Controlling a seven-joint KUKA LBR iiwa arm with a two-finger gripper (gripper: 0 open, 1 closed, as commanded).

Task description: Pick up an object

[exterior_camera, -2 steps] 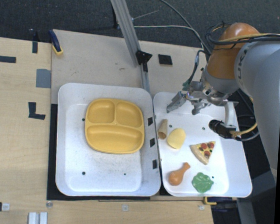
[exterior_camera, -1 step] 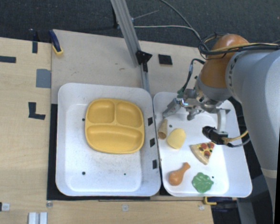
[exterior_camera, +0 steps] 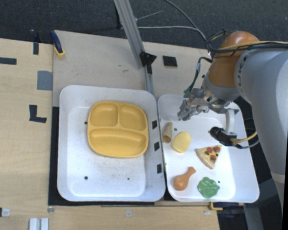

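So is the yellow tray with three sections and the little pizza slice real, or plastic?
The yellow tray with three sections looks like moulded plastic: one even colour, smooth matte surface, rounded dividers. The triangular pizza slice looks like a plastic toy too, with flat painted-looking red dots, though it is too small to be sure.

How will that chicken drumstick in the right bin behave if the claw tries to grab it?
The drumstick looks like smooth moulded plastic, so probably stiff, light and a little slippery. Its rounded fat end and thin handle suggest it may roll or pivot when nudged. It lies close to the green toy, which could get bumped.
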